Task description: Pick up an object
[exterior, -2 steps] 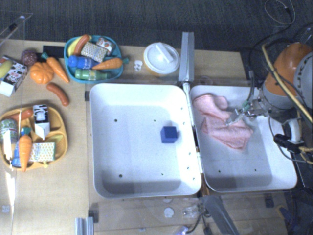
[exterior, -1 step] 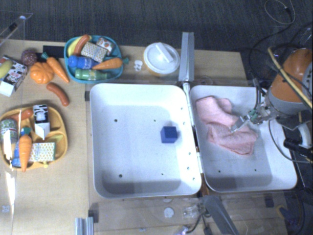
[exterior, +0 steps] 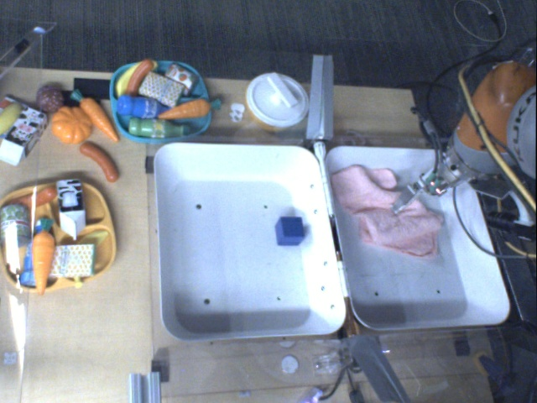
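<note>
A pink cloth point(exterior: 391, 213) lies crumpled in the right bin point(exterior: 424, 305), toward its far half. A small blue cube point(exterior: 290, 230) sits in the left bin point(exterior: 201, 305), right of its middle. My gripper point(exterior: 409, 198) reaches in from the right and its tips are down at the cloth's upper right part, touching or just above the fabric. The grey arm with its orange band point(exterior: 495, 91) stands over the bin's far right corner.
Toy food sits left of the bins: a blue bowl point(exterior: 159, 99), a yellow plate point(exterior: 59, 233), a small pumpkin point(exterior: 70, 124) and a sausage point(exterior: 101, 160). A white lidded container point(exterior: 277, 99) stands behind the left bin. Cables point(exterior: 487, 200) hang beside the right bin.
</note>
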